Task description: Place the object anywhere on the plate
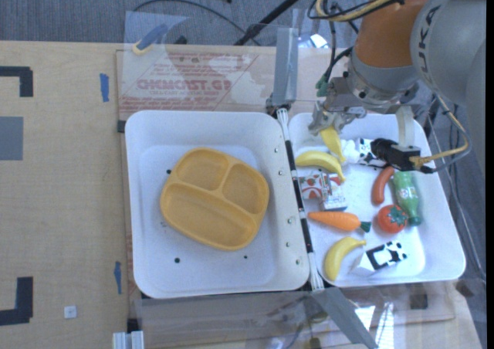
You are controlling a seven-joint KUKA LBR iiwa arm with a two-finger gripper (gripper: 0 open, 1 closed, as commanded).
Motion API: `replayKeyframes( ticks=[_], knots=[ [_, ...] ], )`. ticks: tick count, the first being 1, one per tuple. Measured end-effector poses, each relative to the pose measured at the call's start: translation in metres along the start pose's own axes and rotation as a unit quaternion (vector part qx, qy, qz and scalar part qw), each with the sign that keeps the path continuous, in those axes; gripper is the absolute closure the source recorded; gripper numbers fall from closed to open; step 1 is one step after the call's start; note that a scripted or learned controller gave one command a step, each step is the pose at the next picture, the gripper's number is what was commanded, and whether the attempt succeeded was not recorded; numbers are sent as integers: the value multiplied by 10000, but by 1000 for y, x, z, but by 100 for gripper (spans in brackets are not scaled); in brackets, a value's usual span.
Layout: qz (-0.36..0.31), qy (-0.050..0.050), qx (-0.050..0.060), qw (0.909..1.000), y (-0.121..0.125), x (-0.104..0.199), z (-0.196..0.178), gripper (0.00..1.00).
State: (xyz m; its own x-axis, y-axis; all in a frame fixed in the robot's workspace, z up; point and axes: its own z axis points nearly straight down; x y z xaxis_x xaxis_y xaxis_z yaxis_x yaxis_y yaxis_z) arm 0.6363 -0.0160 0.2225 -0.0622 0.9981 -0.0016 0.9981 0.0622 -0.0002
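- One yellow divided plate (pixel 214 198) with three compartments lies in the left bin (pixel 147 139), tilted so its long axis runs from upper left to lower right.
- Two shallow white bins sit side by side on the worktop (pixel 54 185); the right bin (pixel 444 255) is just right of the plate's bin and holds all the toys.
- One gripper (pixel 333 122) hangs over the right bin's upper left corner, well right of the plate; I cannot tell how the jaws stand.
- Three toy bananas lie right of the plate: a small yellow one (pixel 333 142) just below the gripper, its long axis nearly upright in the view; whether it is touched by the gripper is unclear.
- A second banana (pixel 319 160) lies just below that one, long axis roughly left to right.
- The third banana (pixel 340 255) lies near the right bin's lower edge, slanting up to the right.
- One carrot (pixel 337 221) points left toward the plate.
- One tomato (pixel 390 218), one red sausage (pixel 381 184) and one green bottle (pixel 407 196) lie farther right of the plate.
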Motion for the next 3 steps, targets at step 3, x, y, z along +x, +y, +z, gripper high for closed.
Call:
replayKeyframes(
  ticks=[3],
  knots=[
    [-1462,7,-9,9893,-15,133,27,100]
  ],
)
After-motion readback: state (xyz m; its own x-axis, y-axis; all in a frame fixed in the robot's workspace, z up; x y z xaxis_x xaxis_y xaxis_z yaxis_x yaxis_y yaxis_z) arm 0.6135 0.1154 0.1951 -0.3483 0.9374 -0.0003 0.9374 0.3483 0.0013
